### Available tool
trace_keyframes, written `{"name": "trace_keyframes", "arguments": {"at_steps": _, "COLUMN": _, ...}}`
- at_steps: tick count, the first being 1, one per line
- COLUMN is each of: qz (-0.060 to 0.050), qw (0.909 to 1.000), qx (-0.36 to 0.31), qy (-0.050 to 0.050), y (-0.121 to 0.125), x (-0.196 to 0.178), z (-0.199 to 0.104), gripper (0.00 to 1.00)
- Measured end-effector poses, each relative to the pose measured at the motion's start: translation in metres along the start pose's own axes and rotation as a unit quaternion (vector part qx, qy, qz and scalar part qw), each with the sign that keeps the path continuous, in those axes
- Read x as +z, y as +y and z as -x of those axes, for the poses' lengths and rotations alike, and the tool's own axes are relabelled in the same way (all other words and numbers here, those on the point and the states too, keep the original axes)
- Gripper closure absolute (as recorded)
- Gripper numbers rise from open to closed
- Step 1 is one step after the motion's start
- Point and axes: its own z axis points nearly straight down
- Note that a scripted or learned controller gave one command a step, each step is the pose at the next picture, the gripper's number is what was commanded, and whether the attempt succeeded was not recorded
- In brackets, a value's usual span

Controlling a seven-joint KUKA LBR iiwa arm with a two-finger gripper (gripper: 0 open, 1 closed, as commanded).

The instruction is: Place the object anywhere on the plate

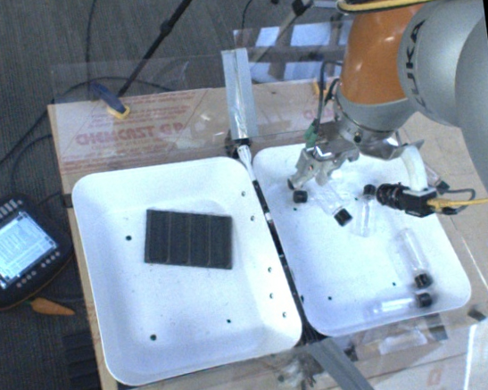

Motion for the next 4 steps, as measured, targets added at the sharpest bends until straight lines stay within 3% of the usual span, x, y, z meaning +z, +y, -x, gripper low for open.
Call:
{"name": "trace_keyframes", "arguments": {"at_steps": 1, "qz": -0.001, "qw": 0.9995, "qx": -0.032, "qy": 0.002, "y": -0.067, "x": 0.029, "z": -0.077, "gripper": 1.0}}
{"name": "trace_keyframes", "arguments": {"at_steps": 2, "qz": 0.001, "qw": 0.9545, "qx": -0.298, "qy": 0.001, "y": -0.041, "x": -0.027, "z": -0.161, "gripper": 1.0}}
{"name": "trace_keyframes", "arguments": {"at_steps": 3, "qz": 0.001, "qw": 0.9641, "qx": -0.265, "qy": 0.001, "y": 0.043, "x": 0.012, "z": -0.207, "gripper": 1.0}}
{"name": "trace_keyframes", "arguments": {"at_steps": 4, "qz": 0.002, "qw": 0.9004, "qx": -0.435, "qy": 0.0, "y": 0.055, "x": -0.047, "z": -0.244, "gripper": 1.0}}
